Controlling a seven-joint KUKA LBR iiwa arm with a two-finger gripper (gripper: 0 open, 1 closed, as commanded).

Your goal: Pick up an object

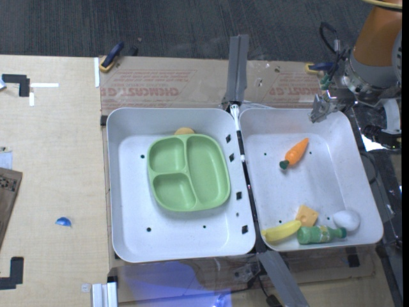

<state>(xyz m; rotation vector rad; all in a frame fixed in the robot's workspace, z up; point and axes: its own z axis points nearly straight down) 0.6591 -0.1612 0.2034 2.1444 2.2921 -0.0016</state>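
With our end effector (319,112) over the right bin's (358,171) far rim, its grip state unreadable, we should drop straight onto the isolated carrot (295,153).

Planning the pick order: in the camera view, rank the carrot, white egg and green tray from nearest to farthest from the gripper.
Gripper at the right bin's far corner.
1. Carrot, upper middle of right bin.
2. White egg, near right corner of right bin.
3. Green tray, in left bin.
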